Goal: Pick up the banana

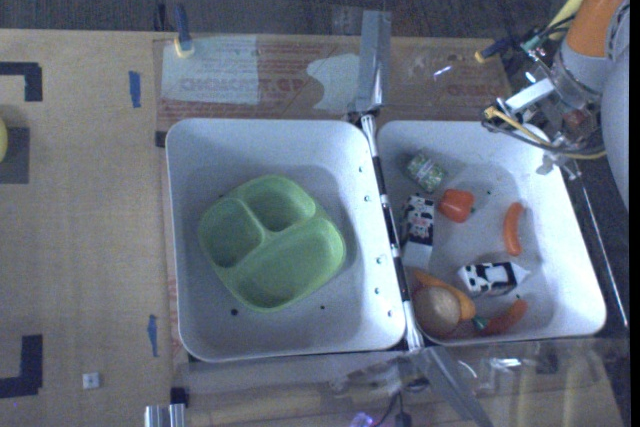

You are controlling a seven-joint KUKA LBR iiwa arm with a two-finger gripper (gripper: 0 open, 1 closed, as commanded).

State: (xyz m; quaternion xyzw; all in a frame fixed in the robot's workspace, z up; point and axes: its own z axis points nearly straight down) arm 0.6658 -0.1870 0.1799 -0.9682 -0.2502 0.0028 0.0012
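Claw hangs over the far right corner of the right bin, apart from the toys; opening cannot be told. Cannot tell which toy is the banana. Green plate in left bin.

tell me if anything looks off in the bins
Nothing spilled or damaged. The toys in the right bin are crowded into its near corner, and I can't make out a banana among them. The green divided plate sits askew in the left bin.
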